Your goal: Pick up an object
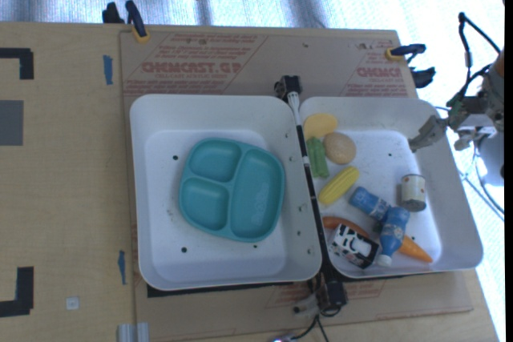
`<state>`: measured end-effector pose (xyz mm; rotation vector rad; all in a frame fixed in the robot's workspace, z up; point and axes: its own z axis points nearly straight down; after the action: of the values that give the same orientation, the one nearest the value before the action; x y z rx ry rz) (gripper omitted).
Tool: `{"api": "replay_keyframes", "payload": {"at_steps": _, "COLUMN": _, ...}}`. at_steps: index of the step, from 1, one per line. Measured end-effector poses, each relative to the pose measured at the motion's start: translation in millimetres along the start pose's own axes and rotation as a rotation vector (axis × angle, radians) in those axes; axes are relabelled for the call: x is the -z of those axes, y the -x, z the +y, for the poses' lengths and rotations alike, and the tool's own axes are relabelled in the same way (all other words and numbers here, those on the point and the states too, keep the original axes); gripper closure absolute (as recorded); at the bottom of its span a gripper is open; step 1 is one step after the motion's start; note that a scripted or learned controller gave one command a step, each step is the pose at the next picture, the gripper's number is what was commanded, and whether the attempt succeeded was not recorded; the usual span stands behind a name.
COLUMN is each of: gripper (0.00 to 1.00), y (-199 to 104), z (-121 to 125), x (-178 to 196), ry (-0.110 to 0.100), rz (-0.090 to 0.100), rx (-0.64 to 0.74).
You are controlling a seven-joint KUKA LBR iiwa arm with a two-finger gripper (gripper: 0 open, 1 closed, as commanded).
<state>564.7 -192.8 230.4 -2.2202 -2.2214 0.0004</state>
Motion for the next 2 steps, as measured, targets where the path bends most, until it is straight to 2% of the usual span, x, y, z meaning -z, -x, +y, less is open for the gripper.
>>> {"api": "replay_keyframes", "payload": {"at_steps": 1, "gripper": 0.0, "y": -20, "z": -48, "x": -51, "ry": -0.001, "rz": 0.001, "rx": 0.467}}
{"api": "replay_keyframes", "payload": {"at_steps": 2, "gripper": 0.0, "y": -52, "z": -53, "x": -143, "ry": 0.004, "rz": -0.002, "rx": 0.536}}
